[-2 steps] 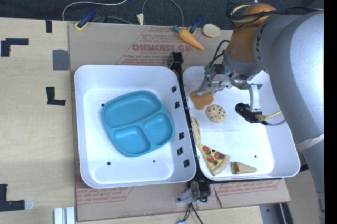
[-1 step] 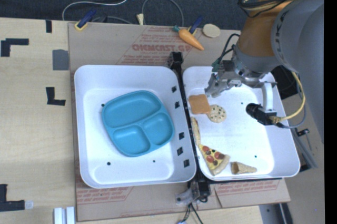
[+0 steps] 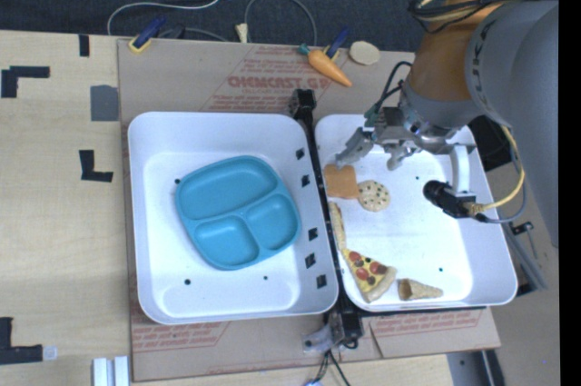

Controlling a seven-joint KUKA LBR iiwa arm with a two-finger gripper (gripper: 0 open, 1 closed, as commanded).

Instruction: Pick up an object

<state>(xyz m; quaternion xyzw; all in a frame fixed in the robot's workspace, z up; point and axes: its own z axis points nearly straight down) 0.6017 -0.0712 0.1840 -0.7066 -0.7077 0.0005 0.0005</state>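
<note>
The right bin (image 3: pixel 454 266) holds several toy foods: a tan toast slice (image 3: pixel 341 183), a round speckled cookie (image 3: pixel 373 195), a pizza slice (image 3: pixel 368 275), a small brown wedge (image 3: pixel 419 290) and a thin crust strip (image 3: pixel 338 228) along the left wall. My gripper (image 3: pixel 374 155) hangs over the bin's far left part, just behind the toast and cookie. It is open, fingers spread, with nothing between them. One fingertip (image 3: pixel 348 153) is close above the toast's far edge.
A blue divided plate (image 3: pixel 238 212) lies in the left bin (image 3: pixel 154 284). A toy carrot (image 3: pixel 327 66) and a beige disc (image 3: pixel 365 54) rest on the cardboard behind the bins. A black fitting (image 3: pixel 445 195) juts over the right bin's middle.
</note>
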